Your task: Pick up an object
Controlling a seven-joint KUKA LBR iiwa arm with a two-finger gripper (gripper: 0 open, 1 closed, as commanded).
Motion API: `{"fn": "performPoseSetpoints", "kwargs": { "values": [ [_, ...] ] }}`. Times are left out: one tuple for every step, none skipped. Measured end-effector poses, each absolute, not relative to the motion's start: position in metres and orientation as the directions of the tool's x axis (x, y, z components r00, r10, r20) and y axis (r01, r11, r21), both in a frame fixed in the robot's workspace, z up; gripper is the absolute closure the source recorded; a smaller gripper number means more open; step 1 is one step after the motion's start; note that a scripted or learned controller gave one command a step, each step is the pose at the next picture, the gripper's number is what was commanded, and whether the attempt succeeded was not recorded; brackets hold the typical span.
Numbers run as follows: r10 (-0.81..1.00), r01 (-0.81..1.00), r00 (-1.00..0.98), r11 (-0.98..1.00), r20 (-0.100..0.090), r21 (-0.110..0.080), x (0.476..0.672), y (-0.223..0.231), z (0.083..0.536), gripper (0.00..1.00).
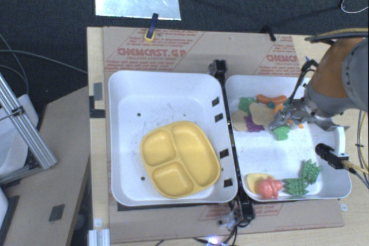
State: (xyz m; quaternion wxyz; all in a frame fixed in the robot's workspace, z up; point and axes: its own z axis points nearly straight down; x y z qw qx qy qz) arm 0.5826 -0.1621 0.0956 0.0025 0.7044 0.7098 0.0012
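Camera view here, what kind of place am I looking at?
Most likely a robotics lab bench set up for grasping trials. Two white bins sit side by side on a board, a grey and orange arm reaches into the right one over small toy items, and cables run nearby.

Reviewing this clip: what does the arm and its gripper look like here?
The grey KUKA arm is rounded and bulky, with a broad orange band above the wrist. A thin dark cable runs along it toward the small metallic two-finger gripper.
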Motion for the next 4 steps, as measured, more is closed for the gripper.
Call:
{"fn": "performPoseSetpoints", "kwargs": {
  "values": [
    [1.0, 1.0, -0.011, 0.011, 0.001, 0.008, 0.582, -0.076, 0.19, 1.0],
    [1.0, 1.0, -0.013, 0.013, 0.004, 0.002, 0.587, 0.009, 0.184, 1.0],
    [1.0, 1.0, 0.002, -0.002, -0.003, 0.005, 0.628, -0.058, 0.185, 1.0],
    [1.0, 1.0, -0.008, 0.008, 0.002, 0.0, 0.608, 0.001, 0.184, 1.0]
  ]
}}
